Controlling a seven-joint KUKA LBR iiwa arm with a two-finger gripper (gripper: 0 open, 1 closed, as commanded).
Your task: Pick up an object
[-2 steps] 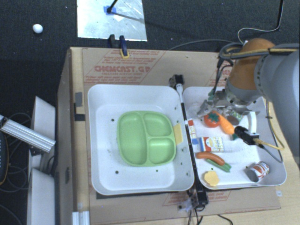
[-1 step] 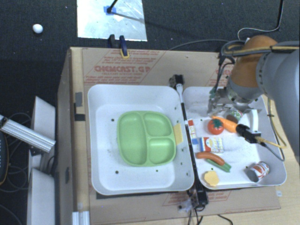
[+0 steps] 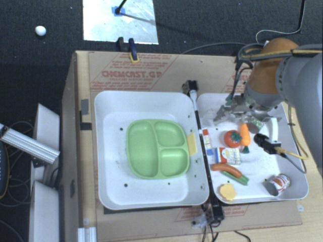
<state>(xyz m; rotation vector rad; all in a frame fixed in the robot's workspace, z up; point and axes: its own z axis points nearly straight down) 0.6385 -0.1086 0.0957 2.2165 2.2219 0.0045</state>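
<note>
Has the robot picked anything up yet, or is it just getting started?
Nothing looks picked yet. The tomato, carrot, can and other toys all lie in the right bin. The gripper hangs over that bin's far end. Choosing, grasping and lifting an object remain.

Green divided tray looked smooth matt plastic; both white bins glossy plastic; bench board brown cardboard; upper-left sheet shiny foil.
</note>
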